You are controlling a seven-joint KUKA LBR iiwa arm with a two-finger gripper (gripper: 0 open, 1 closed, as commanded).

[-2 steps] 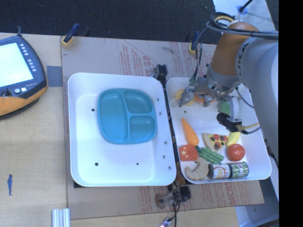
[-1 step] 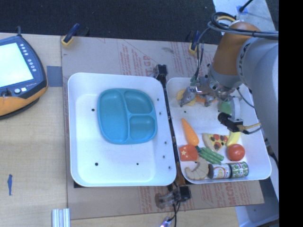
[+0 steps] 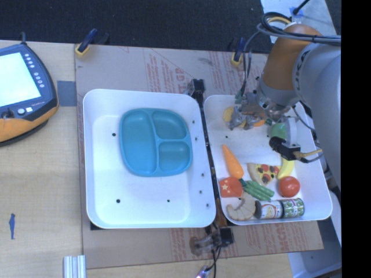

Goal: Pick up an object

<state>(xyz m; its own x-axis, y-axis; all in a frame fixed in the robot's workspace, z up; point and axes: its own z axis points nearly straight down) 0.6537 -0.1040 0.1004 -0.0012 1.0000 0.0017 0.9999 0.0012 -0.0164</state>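
Note:
My gripper (image 3: 246, 119) hangs low over the far end of the right bin (image 3: 324, 204), the grey arm with its orange band reaching in from the right. A small yellow and orange item (image 3: 229, 116) lies right against it on the left, partly hidden by the gripper. Nearer the front lie an orange carrot (image 3: 233, 162), a pizza slice (image 3: 262, 172), a yellow banana (image 3: 286, 168), a red tomato (image 3: 288, 186), green beans (image 3: 258, 190), a red pepper piece (image 3: 230, 187), a labelled can (image 3: 281, 209) and a tan bread piece (image 3: 241, 209).
The left bin (image 3: 98, 207) holds a blue divided plate (image 3: 156, 141). A tablet in an orange case (image 3: 23, 91) lies at the far left of the bench. Clamps (image 3: 86, 43) sit at the board's back edge.

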